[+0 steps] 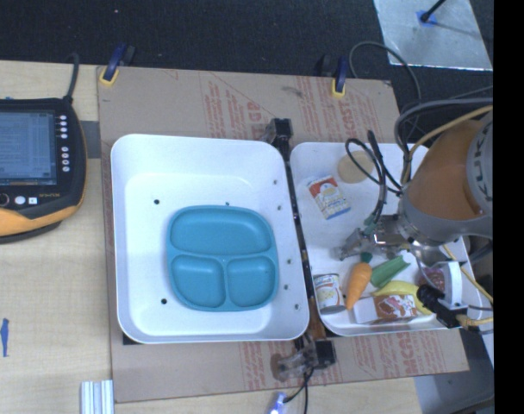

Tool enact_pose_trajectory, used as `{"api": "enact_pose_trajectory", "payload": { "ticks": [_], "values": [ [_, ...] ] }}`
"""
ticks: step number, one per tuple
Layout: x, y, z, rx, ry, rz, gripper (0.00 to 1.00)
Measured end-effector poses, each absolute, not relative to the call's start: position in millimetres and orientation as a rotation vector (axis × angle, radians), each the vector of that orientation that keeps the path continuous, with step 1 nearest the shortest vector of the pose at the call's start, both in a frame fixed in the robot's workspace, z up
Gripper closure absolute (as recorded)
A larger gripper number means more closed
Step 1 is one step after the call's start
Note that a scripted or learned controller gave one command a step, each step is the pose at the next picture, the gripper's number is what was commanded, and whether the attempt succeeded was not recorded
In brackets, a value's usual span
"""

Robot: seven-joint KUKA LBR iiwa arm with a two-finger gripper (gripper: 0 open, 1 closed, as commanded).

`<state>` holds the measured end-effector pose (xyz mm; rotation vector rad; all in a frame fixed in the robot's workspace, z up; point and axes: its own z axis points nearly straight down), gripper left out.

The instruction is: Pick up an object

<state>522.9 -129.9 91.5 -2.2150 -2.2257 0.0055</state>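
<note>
The right bin (309,166) holds several small items. A white and red carton (328,197) lies near its middle and a small can (327,291) sits at the front left. Beside the can are an orange carrot (358,283), a green piece (389,272), a yellow banana (396,290) and a red-labelled packet (395,308). My gripper (355,250) is low over the bin floor, just above the carrot's tip and below the carton. It stands open with nothing between its fingers.
The left bin (133,166) holds a blue divided plate (221,256). A round tan object (352,170) lies at the right bin's back, under black cables (374,158). Another packet (439,279) sits at the right bin's right side. A tablet pendant (29,166) rests left of the bins.
</note>
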Motion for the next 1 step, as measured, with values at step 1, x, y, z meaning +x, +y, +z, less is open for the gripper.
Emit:
{"api": "enact_pose_trajectory", "payload": {
  "ticks": [1],
  "values": [
    [486.1,-130.4,91.7,-2.214,-2.228,0.003,0.0]
  ]
}}
